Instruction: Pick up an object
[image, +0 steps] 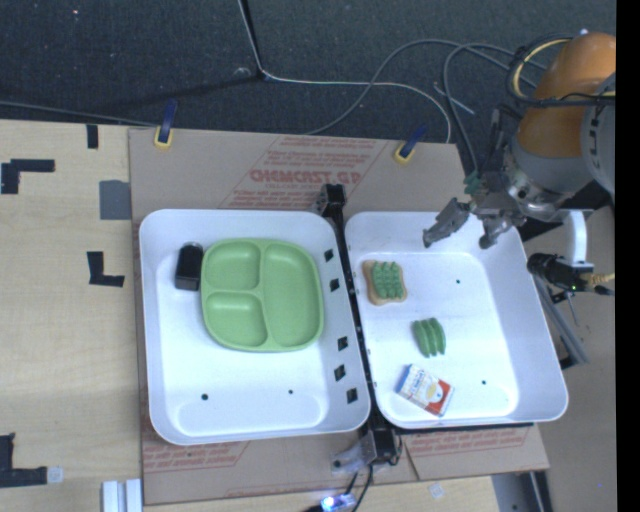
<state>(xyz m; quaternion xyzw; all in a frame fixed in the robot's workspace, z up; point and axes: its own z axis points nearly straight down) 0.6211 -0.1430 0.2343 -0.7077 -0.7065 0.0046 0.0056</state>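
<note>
The worktop (60, 330) is pale wood, its grain running evenly under flat, soft light that throws hardly any shadow. Black tape marks (28, 172) sit near its left edge, some as angled corners, with a grey square patch (115, 198) beside them. A sheet of brown cardboard (300, 170) with red printed lettering covers the middle of the worktop, pinned along its far edge by two clamps with yellow tips (164, 135). Beyond the far edge the floor (150, 50) is dark, speckled carpet. Thin pale cables (330, 80) trail across the carpet, curving toward the far right corner.
</note>
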